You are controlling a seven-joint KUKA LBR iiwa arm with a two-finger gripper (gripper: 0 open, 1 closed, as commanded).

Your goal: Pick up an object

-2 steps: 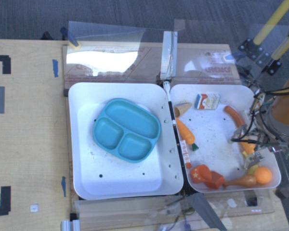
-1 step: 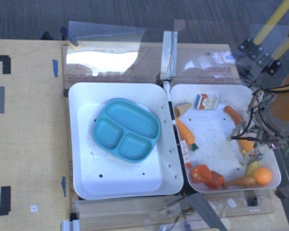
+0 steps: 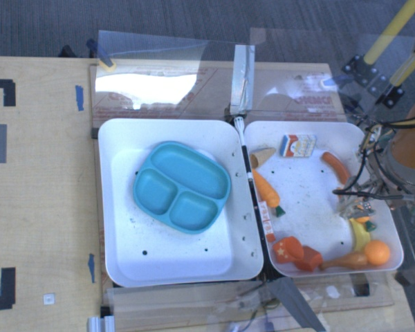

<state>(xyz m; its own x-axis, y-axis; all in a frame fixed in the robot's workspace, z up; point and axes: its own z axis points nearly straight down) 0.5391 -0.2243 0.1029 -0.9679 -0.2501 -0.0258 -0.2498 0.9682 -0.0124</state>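
Note:
The right bin (image 3: 304, 199) holds several toy foods. A carrot (image 3: 266, 189) lies by its left wall, with a beige wedge (image 3: 261, 156) above it. A small carton (image 3: 297, 146) lies near the back, and a red sausage (image 3: 335, 166) lies to its right. Along the front sit a red tomato-like piece (image 3: 288, 249), a red block (image 3: 311, 258), a long orange piece (image 3: 346, 260), an orange (image 3: 377, 252) and a yellow banana (image 3: 360, 234). My gripper (image 3: 356, 198) hangs over the bin's right side, between the sausage and the banana, partly masked by black cables.
The left bin (image 3: 124, 254) bears a blue divided plate (image 3: 182, 187). A clear plastic sheet (image 3: 152, 81) stands behind both bins. Yellow bars on a black clamp (image 3: 373, 75) stand at the back right. The wooden bench (image 3: 34, 206) stretches to the left.

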